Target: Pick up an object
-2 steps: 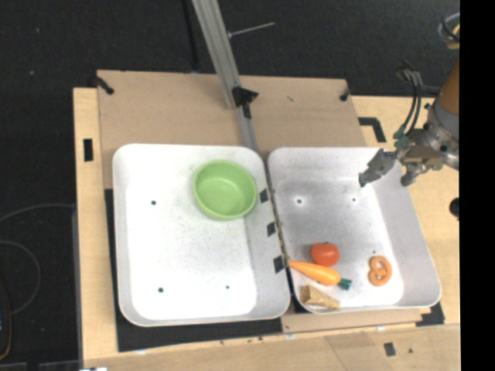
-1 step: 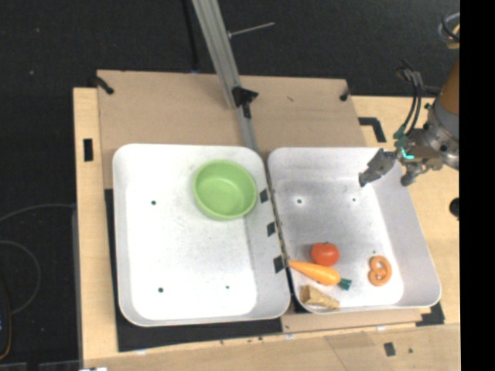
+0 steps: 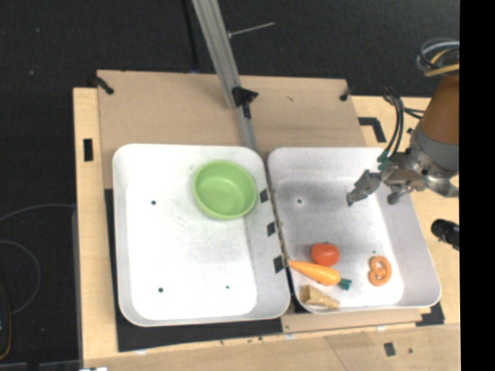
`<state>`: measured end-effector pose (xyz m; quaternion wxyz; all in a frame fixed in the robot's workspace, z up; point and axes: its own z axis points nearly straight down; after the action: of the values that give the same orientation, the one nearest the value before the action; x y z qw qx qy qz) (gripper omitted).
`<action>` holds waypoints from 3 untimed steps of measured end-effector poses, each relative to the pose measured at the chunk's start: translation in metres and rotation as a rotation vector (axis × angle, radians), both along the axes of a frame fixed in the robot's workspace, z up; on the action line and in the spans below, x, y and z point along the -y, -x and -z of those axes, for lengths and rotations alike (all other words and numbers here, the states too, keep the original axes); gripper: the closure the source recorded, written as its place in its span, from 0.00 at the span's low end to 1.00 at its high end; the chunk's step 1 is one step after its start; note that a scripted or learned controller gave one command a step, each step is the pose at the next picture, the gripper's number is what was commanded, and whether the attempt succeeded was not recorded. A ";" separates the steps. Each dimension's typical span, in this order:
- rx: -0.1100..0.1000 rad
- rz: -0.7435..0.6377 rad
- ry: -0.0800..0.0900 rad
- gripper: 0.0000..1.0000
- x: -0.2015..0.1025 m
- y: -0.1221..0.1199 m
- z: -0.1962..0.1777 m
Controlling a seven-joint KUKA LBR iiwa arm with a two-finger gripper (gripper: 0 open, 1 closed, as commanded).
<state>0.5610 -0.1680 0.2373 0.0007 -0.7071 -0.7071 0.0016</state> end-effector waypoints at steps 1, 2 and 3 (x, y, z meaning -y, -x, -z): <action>0.000 0.001 0.001 0.00 0.003 0.003 0.043; -0.002 0.001 0.000 0.00 0.008 0.002 0.105; 0.008 0.006 0.000 1.00 0.009 0.000 0.090</action>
<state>0.5615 -0.1769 0.1471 -0.0021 -0.7093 -0.7049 -0.0011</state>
